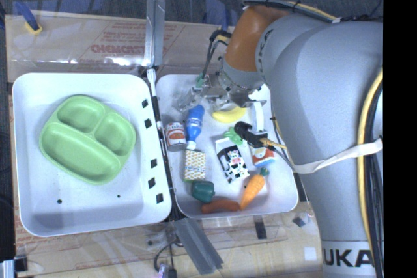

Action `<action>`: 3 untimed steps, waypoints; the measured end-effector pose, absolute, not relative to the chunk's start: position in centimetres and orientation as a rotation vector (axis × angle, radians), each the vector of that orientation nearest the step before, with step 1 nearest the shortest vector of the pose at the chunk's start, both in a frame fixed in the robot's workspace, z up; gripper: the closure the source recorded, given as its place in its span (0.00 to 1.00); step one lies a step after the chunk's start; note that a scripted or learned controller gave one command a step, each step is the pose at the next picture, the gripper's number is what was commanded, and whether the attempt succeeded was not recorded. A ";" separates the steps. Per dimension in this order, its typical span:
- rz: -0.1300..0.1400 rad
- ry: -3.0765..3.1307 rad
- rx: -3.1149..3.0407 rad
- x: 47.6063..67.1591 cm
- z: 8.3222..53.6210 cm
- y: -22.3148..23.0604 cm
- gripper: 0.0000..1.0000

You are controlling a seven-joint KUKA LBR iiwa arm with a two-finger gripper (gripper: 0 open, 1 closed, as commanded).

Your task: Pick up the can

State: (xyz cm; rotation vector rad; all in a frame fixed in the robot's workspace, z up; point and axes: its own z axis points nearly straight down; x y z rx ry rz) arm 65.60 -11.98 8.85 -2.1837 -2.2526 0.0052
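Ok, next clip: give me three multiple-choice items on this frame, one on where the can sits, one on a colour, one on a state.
1. Where is the can?
A. In the right bin, by its left wall
B. On the green plate
C. On the bench outside the bins

2. What colour is the divided plate in the left bin?
A. Red
B. Green
C. Blue

3. How does the can stand with the gripper?
A. Lifted above the bin
B. Clamped between the fingers
C. Lying in the bin, apart from the gripper

Answers: 1 A, it lies beside the blue bottle near the divider. 2 B, the plate is light green. 3 C, the gripper is farther back in the right bin, with a gap between it and the can.
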 end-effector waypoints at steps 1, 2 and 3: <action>0.006 -1.963 -2.447 65.7 8.9 -15.6 0.00; 0.005 -1.749 -2.605 65.7 8.8 -17.1 0.00; 0.005 -1.587 -2.708 65.6 8.8 -17.1 0.00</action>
